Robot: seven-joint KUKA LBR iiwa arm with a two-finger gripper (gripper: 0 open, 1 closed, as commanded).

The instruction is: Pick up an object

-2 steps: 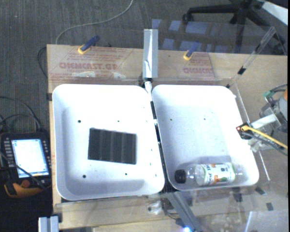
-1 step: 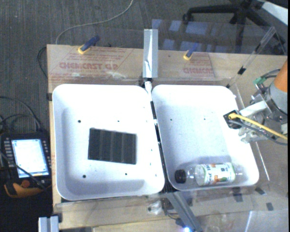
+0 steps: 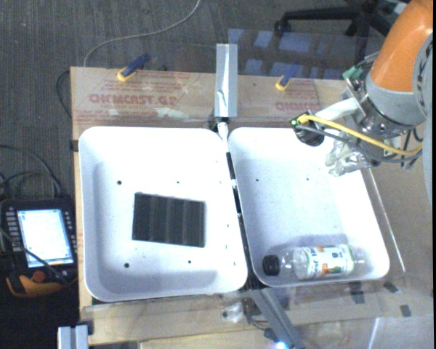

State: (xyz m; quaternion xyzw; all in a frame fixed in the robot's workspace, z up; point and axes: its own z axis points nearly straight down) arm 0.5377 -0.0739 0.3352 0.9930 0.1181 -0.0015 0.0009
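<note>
The gripper (image 3: 346,158) hangs over the upper right part of the right bin (image 3: 276,187), close to that bin's right rim; it looks pale and blurred, and whether it is released or clenched cannot be told, though nothing shows in its grasp. Above it the arm (image 3: 403,57) comes in from the right, its orange band over the grey wrist, with a yellow cable looping past the wrist toward the bin's far rim.

The bottle (image 3: 316,262), clear with a black cap and an orange and green label, lies on its side along the near wall of the right bin. Its cap points left, near the bin's near left corner, and its base reaches toward the near right corner. It is well apart from the gripper, with bare white floor between them.

In the left bin (image 3: 102,195) a dark rectangular pad (image 3: 168,219) lies flat near the middle, clear of every wall. The two bins touch along their shared inner rims. A tablet (image 3: 42,237) sits on the floor left of the bench.
</note>
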